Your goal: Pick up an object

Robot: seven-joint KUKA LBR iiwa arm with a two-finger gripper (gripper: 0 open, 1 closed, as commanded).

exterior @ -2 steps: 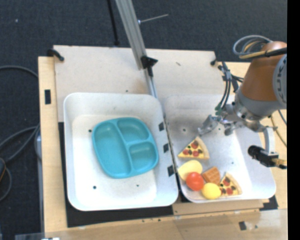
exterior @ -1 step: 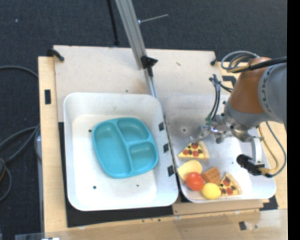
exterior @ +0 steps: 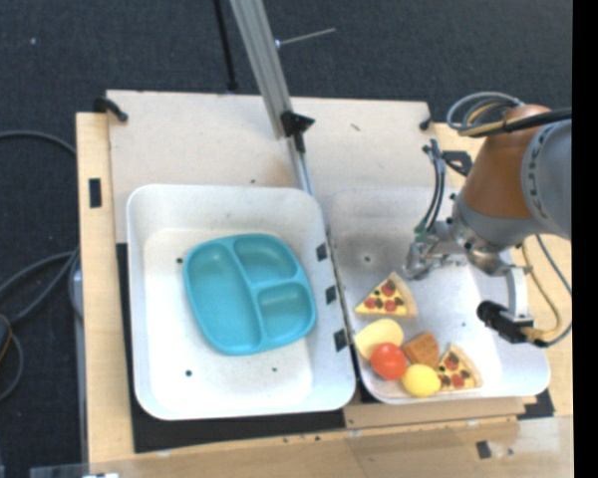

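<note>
Two shallow white bins are sitting side by side on a bench; positions below are given relative to the right bin point(exterior: 498, 371). The grey arm with its orange band point(exterior: 498, 172) is reaching in over this bin's far right part, and the gripper point(exterior: 422, 259) is hanging above the bin's middle, just beyond a pizza slice point(exterior: 389, 298). Whether anything is lying between the gripper's tips cannot be told. Along the bin's near edge a cluster of toy foods is resting: a pale yellow piece point(exterior: 377, 334), a red tomato point(exterior: 387, 359) touching it, a brown piece point(exterior: 422, 348), a yellow lemon point(exterior: 421, 379) and a second pizza slice point(exterior: 458, 367). To the left of this bin, the left bin point(exterior: 159, 217) is holding a blue divided tray point(exterior: 249, 292).
</note>
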